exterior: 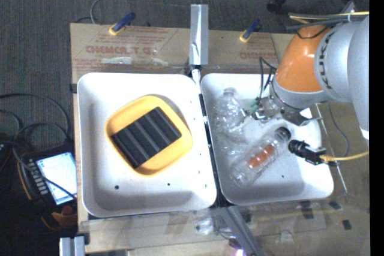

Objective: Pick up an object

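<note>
Seemingly approaching: the end effector [259, 110] hovers just beside the crumpled clear bottle [227, 106]; its spread, I cannot tell. Next, descend squarely.

Brown tabletop [120, 48] with faded red lettering, under two white bins. Two blue-and-yellow clamps [122, 23] [251, 29] on its far edge, a metal post [198, 33] upright between them. Off its left side, on dark carpet [42, 3], a lit handheld screen [54, 175] among black cables [30, 123].
</note>
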Action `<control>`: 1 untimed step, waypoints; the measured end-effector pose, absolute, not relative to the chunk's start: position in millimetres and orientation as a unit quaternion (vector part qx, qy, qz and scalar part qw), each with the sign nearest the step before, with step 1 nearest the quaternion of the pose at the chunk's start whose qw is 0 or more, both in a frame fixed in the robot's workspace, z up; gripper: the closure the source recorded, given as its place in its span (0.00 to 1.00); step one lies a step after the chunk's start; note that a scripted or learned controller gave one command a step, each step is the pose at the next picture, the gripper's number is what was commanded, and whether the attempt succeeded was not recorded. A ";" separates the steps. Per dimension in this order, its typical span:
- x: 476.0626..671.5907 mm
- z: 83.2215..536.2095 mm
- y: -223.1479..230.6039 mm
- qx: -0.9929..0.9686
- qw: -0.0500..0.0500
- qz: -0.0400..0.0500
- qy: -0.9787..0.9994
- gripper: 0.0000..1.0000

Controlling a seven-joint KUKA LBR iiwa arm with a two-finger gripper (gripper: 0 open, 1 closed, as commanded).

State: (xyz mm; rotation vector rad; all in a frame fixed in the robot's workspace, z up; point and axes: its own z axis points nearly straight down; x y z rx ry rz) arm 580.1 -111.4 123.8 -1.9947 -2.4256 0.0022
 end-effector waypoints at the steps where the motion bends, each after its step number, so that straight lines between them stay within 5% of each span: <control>1: 525.6 93.4 -146.3 -0.588 -0.008 -0.005 -0.809 0.00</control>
